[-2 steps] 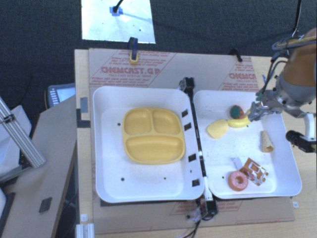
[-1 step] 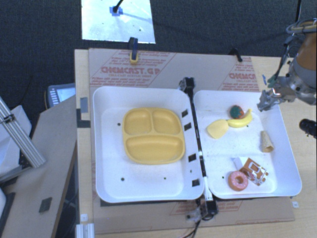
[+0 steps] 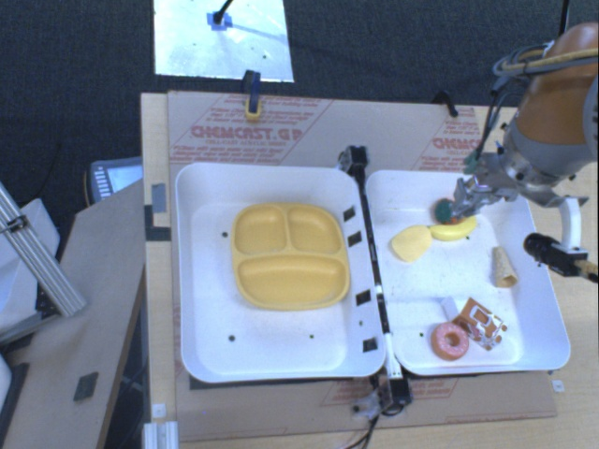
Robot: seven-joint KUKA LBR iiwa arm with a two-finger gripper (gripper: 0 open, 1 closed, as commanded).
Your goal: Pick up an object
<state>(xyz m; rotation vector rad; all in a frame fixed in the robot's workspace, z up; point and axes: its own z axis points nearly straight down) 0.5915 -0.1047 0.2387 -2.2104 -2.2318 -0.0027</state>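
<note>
both bins [image 3: 281, 181] are white, and the left one carries a pale yellow divided tray [image 3: 285, 255]. in the right bin lie a bright yellow banana [image 3: 454, 230] with a dark green piece at its end, a pale yellow lemon-like piece [image 3: 410, 243], a tan cone [image 3: 504, 267], an orange-pink doughnut [image 3: 450, 341] and a brown-and-white checked waffle piece [image 3: 482, 323]. the arm [image 3: 559, 101] is orange and grey, and the board [image 3: 309, 124] under the bins is light brown with red lettering.

The gripper [image 3: 465, 201] covers part of a small green thing [image 3: 441, 212], perhaps a toy fruit; the arm [image 3: 560, 101] runs off the right edge.
</note>
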